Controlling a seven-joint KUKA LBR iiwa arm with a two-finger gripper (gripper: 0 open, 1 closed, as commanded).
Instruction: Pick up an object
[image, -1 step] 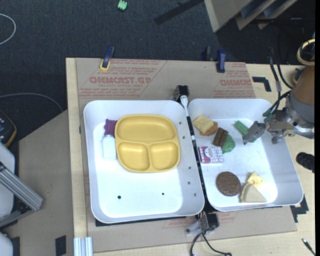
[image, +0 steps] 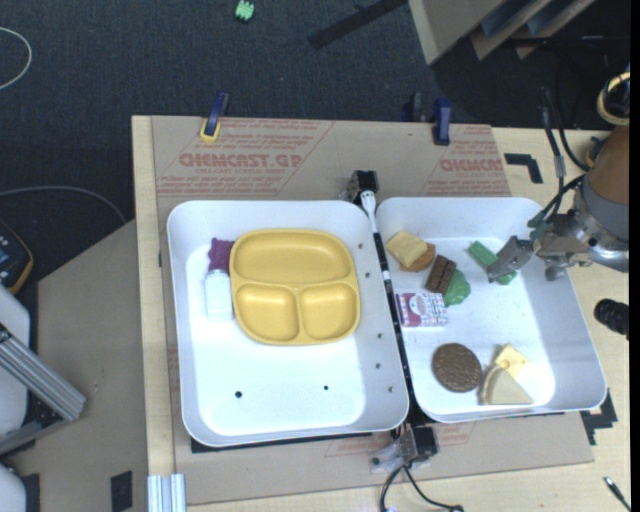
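**Gripper poised over the right bin's far side**

The grey two-finger gripper hung over the shallow white right-hand bin, reaching in from the right edge, and whether its fingers were spread or pressed together could not be told. Just beside its tip, toward the bin's middle, lay a small green block, apparently touching or nearly so; nothing was visibly pinched. Further left of the gripper sat a brown chocolate-like bar against a rounded green piece, with a tan bread-like chunk beyond. Below the tool lay a round brown cookie-like disc, a pale yellow cheese-like wedge and a pink-and-white packet. Well away to the left, the other white bin held a yellow three-compartment plastic tray.
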